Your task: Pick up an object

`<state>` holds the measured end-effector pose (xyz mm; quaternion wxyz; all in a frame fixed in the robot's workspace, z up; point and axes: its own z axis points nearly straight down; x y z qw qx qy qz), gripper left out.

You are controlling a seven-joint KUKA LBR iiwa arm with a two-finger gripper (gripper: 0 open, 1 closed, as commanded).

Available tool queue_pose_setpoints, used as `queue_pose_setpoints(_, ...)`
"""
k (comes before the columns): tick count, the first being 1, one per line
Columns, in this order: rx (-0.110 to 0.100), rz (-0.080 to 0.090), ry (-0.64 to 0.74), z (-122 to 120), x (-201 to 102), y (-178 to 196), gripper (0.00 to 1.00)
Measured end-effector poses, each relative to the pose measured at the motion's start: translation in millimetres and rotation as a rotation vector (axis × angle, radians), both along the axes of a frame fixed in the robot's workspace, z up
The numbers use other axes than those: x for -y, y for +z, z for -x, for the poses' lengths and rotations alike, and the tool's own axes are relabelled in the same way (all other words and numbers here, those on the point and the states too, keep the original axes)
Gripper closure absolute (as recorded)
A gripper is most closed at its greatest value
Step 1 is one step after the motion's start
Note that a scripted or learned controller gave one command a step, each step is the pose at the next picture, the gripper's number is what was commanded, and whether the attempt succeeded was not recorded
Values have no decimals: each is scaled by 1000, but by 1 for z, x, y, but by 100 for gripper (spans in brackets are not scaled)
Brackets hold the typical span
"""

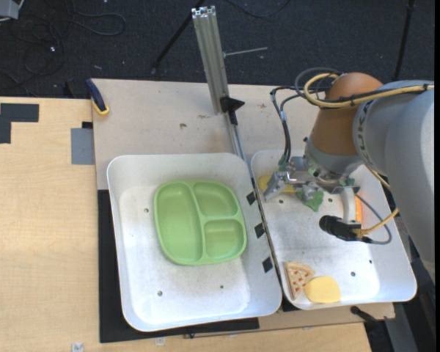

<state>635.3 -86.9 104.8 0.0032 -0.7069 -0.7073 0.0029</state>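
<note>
The claw (308, 185) hung low over the right bin's (396, 288) far end, above a green object (312, 199), presumably targeting it; its grip state I could not tell.

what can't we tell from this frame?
- Hand in the camera view: the wrist covers it, so its grasp state is unreadable.
- Small green object under the hand: mostly covered, identity unclear.
- Orange object by the right white bin's edge: behind a black cable, mostly hidden.
</note>
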Motion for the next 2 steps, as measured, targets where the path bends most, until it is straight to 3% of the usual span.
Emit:
queue_pose_setpoints(1, 4, 1, -3, -1, 1, 14, 100)
queue_pose_setpoints(2, 9, 0, 0, -3, -3, 57, 100)
